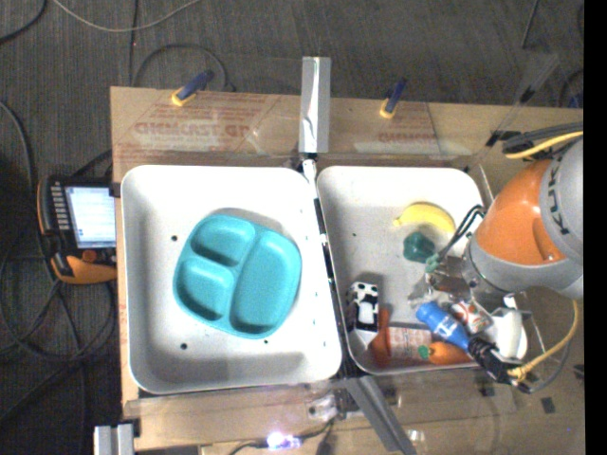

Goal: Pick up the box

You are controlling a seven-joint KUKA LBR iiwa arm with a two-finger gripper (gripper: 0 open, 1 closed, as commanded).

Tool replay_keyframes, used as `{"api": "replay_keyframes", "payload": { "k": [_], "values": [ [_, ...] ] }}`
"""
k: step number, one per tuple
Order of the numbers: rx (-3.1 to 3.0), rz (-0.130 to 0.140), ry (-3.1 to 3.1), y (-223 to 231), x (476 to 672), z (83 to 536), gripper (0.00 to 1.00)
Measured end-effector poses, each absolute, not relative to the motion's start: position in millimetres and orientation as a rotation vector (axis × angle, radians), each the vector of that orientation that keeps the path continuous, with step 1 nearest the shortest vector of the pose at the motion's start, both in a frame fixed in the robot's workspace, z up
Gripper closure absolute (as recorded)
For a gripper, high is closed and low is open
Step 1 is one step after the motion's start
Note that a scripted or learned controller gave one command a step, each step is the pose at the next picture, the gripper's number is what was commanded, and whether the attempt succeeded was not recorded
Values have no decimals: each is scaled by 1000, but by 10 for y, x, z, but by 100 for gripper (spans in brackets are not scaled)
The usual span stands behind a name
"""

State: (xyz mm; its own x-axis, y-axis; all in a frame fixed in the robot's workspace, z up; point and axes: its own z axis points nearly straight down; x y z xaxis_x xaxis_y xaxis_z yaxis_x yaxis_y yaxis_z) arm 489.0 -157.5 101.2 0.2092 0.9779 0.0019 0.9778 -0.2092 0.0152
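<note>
one fixed camera looks down at a slant from above the bench (228, 126), taking in both white bins (142, 282) whole.

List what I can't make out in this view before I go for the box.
- Gripper: fingers buried under the arm, open or shut unclear.
- Box: right end covered by the blue item; label too blurred to read.
- Right bin: right wall hidden behind the arm.

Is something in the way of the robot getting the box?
Yes. A blue bottle lies between the gripper and the box, resting partly over the box. A carrot lies right beside the box too.
</note>
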Motion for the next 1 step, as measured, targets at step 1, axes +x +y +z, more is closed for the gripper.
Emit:
{"api": "replay_keyframes", "payload": {
  "k": [1],
  "values": [
    [2837,-9,1347,-1392,5378,1977,100]
  ]
}}
